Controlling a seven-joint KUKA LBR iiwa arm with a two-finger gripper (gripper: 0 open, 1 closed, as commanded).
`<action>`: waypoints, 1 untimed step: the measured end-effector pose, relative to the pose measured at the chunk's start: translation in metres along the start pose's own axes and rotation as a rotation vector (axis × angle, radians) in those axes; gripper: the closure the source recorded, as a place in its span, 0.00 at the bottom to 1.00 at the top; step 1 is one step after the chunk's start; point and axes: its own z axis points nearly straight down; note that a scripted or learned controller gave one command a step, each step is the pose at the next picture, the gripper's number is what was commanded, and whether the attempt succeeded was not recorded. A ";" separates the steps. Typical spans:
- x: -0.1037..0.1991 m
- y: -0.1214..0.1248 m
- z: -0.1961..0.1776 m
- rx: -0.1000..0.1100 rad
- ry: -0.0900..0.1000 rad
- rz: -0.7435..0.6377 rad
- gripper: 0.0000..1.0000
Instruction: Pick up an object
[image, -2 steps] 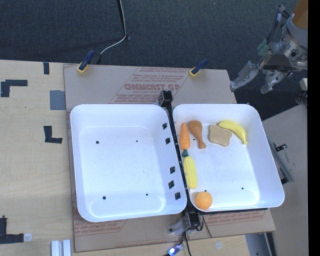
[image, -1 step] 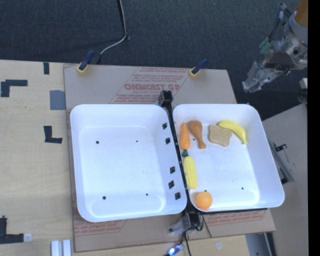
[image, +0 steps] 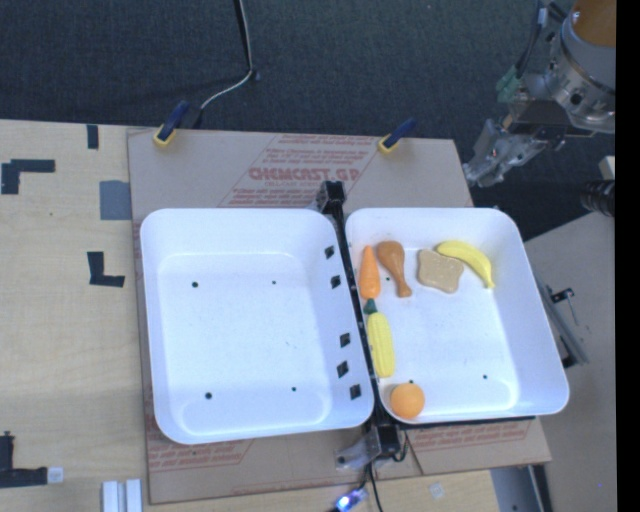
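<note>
The right bin (image: 535, 330) holds several toy foods. A carrot (image: 369, 272) and a brown drumstick (image: 394, 266) lie by its left wall. A bread slice (image: 438, 271) touches a banana (image: 469, 260) toward the far side. A corn cob (image: 380, 343) lies along the divider, with an orange (image: 407, 400) at the near left corner. My gripper (image: 488, 163) hangs high beyond the bin's far right corner, apart from every item and with nothing seen in it.
The left bin (image: 160, 330) sits beside the right one on a cardboard sheet (image: 290, 170) clamped at the back by two clips. A cable (image: 236, 75) runs across the dark floor behind. Black tape marks dot the wooden bench at left.
</note>
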 end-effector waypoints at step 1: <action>0.079 -0.043 -0.060 -0.003 0.001 -0.003 1.00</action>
